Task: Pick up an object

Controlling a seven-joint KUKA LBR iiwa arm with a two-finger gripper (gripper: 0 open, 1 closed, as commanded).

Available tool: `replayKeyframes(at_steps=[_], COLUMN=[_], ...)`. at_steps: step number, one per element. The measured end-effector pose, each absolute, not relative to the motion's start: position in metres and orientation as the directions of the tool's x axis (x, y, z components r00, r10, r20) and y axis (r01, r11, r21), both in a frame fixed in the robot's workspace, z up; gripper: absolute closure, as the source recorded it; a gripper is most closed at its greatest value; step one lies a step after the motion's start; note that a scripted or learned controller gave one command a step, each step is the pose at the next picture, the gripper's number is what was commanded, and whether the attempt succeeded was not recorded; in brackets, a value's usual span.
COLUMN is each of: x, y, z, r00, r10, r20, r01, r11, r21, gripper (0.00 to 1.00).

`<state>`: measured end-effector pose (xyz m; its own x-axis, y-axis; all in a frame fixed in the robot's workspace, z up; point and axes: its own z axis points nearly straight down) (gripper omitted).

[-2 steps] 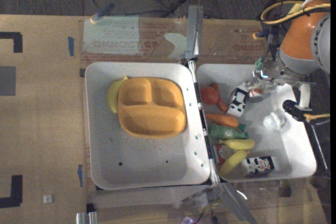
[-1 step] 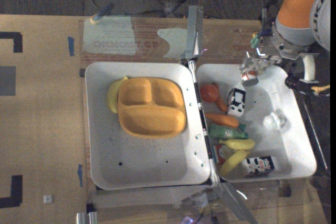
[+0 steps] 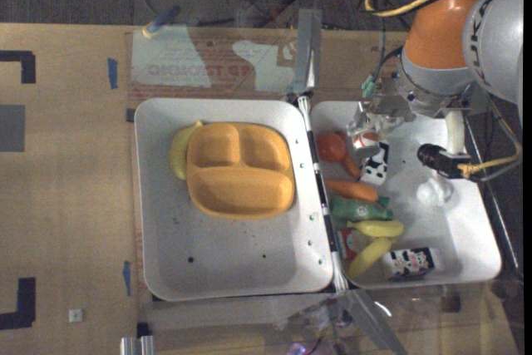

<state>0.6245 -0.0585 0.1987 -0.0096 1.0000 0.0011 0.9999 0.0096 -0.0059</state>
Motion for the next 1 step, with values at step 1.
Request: replayKeyframes(at_steps=[1], x=[0.6245], y=[-0.0588], z=[0.1987], r00=[-0.009], r10=[1.0], r20=[0.001], r01=[1.0], r11=[0.009], r21=[-0.006], gripper=[0.0])
